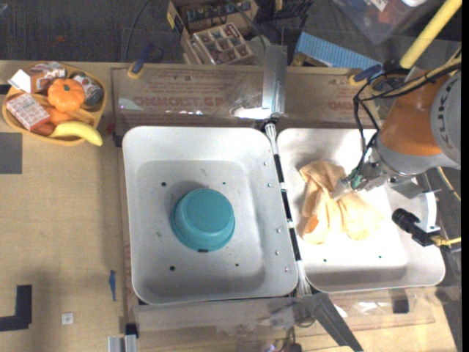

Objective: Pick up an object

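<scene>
**Observer:** Where's your pincer?

**Arm:** My gripper [355,181] is low in the right bin [421,266], at the upper right edge of the crumpled yellow cloth [333,205]. Fingertips look to be touching or just into the fabric. Whether they are apart or together, I cannot tell; the wrist and cabling blur that spot.

**Observer:** Risks?

**Arm:** My guess: I'm at the cloth's edge, not its bulk. A pinch here may catch one thin fold and slip as I lift, or close on nothing. The cloth is limp and spread toward the bin's middle, so it could drag instead of rising. Pressing too deep could jam my tips on the bin floor.

**Observer:** Anything crowding you?

**Arm:** The divider between bins sits just beyond the cloth's far side, near but not touching my tips. A black fitting [412,224] hangs beside my wrist over the bin's right rim. The left bin [143,270] holds an upturned teal bowl [204,218], well apart. A basket of toy food [53,103] sits at the bench's far corner, no obstacle.
</scene>
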Controlling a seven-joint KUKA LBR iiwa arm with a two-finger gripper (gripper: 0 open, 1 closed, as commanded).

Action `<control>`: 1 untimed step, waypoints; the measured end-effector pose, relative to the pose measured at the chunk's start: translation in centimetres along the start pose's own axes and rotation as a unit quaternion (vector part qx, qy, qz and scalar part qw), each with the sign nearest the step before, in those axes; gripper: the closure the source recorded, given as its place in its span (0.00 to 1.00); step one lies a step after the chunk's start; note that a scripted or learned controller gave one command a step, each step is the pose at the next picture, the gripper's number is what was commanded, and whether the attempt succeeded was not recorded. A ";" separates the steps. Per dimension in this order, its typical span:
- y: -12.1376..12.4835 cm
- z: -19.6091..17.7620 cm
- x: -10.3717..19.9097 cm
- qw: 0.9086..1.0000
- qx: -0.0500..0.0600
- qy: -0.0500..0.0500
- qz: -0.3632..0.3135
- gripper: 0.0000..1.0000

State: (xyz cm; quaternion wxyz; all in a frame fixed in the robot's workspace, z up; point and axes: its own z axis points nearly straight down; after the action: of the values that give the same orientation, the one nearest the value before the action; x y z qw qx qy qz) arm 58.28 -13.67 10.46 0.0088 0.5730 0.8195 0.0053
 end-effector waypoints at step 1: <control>11.2 -9.3 5.3 0.991 0.007 0.004 -0.133 1.00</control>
State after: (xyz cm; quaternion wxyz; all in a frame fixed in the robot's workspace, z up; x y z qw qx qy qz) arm 66.78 -4.84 19.94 0.0025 0.4591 0.8884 0.0007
